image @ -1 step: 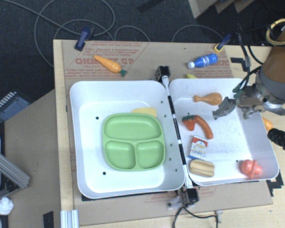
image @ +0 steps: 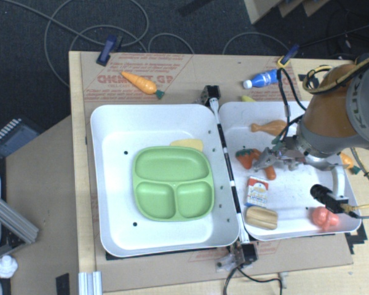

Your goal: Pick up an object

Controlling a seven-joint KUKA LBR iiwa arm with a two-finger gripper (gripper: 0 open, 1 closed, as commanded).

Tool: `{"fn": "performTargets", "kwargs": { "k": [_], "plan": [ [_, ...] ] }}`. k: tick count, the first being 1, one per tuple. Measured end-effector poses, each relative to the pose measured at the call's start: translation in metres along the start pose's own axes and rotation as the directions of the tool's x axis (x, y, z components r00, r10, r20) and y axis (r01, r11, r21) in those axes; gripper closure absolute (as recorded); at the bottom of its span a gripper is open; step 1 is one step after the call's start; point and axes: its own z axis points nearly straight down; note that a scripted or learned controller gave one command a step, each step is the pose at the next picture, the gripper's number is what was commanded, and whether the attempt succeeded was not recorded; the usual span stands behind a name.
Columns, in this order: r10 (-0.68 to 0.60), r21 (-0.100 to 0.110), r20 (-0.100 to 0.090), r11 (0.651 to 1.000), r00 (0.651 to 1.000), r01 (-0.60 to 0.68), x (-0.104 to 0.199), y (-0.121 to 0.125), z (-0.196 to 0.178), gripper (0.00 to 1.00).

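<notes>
My gripper hangs low over the middle of the right bin, reaching in from the right. Just to its left lies a red toy vegetable with a green top, touching or nearly touching the gripper. A small orange piece lies right below the gripper. A brown toy drumstick rests towards the back of that bin. Nearer the front are a small white and red carton, a tan bread loaf and a pink object in the front right corner.
The left bin bears a green divided plate with a pale yellow piece behind it. On the bench behind the bins lie a toy carrot and a blue and white bottle. A black clip sits between the bins.
</notes>
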Motion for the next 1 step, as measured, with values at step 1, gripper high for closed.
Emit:
{"fn": "performTargets", "kwargs": {
  "k": [1],
  "plan": [
    [0.000, -0.007, 0.002, 1.000, 1.000, 0.000, -0.0003, 0.0020, -0.0120, 1.00]
  ]
}}
